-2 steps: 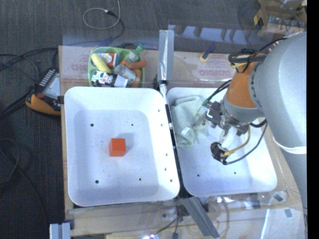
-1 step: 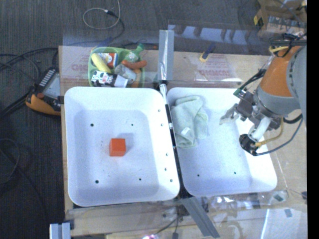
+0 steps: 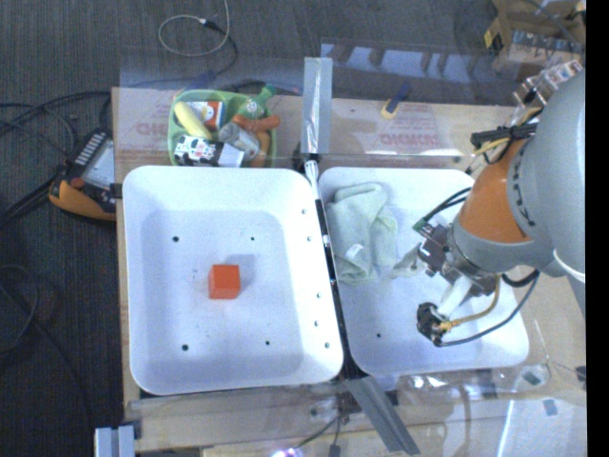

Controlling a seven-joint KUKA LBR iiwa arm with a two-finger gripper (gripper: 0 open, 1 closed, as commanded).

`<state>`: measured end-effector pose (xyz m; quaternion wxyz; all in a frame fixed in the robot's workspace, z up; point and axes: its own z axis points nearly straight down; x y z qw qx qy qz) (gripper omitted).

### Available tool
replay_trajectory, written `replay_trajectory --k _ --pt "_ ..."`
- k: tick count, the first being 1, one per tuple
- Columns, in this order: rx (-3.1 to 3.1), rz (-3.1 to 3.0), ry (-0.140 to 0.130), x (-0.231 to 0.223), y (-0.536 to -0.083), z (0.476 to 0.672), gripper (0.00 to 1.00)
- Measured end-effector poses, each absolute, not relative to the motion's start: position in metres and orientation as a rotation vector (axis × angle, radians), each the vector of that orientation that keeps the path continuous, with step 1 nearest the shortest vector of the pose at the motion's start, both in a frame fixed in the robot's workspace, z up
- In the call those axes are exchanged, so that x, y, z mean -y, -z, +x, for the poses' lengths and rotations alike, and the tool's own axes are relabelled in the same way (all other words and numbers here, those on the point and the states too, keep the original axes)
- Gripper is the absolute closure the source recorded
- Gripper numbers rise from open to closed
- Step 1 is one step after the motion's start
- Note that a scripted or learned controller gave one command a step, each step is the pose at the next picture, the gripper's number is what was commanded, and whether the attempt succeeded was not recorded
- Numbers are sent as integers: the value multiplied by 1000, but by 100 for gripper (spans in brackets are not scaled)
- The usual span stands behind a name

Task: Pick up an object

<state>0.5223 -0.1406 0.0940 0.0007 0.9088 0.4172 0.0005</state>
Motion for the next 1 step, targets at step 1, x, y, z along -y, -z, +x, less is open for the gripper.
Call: replay_trajectory --k 1 --pt "-946 2994 9 205 -179 510 0"
